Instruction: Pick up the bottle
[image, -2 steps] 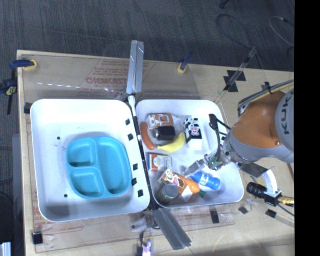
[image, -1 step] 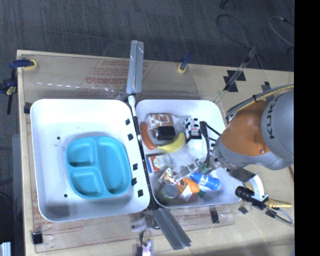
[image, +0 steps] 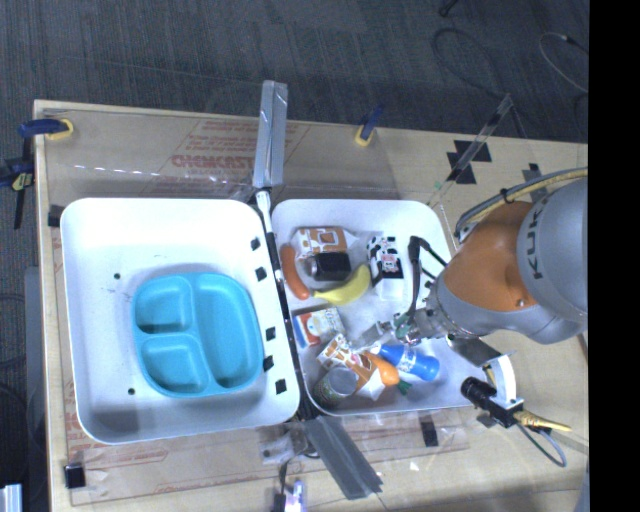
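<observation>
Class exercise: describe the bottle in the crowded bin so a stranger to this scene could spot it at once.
Start at the right-hand shallow white bin, the one full of clutter. Go to its near-right corner, just below the grey and orange arm. There lies the small clear plastic bottle with blue cap and label, on its side; it is the only blue thing in that bin, beside an orange packet.

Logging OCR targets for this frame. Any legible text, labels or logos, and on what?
"KU", the start of a word cut off at the edge, on the grey arm.
Red print on the clear sheet behind the bins: too blurred to read.
Packages in the right bin, including the bottle: labels too small to read.
</observation>
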